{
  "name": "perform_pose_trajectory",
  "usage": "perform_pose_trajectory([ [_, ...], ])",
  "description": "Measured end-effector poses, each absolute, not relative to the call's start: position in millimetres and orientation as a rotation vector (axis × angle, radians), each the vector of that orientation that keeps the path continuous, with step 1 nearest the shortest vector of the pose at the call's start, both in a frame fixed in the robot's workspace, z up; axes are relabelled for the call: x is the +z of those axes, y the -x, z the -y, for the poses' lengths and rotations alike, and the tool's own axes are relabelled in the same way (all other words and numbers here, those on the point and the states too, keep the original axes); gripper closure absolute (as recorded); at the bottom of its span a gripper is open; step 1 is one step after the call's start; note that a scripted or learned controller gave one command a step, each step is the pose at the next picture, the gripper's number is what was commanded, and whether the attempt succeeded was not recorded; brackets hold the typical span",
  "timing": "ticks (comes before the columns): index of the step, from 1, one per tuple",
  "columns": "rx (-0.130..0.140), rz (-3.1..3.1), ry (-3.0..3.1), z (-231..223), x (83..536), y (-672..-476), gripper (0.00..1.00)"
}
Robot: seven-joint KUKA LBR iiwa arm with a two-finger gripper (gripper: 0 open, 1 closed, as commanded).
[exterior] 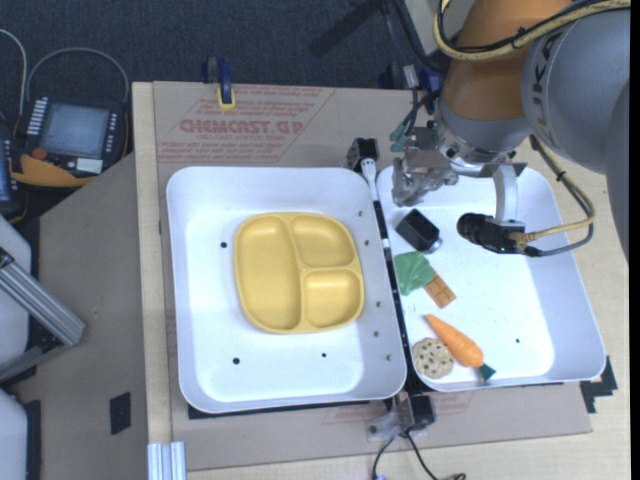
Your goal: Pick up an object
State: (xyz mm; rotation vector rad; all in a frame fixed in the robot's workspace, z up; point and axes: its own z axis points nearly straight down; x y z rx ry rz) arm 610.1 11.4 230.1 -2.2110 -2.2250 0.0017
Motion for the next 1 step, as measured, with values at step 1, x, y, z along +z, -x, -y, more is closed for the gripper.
perform_pose_trajectory([
  [1,0.002,2.226,2.211,-75.0,231.2,-598.7,1.0],
])
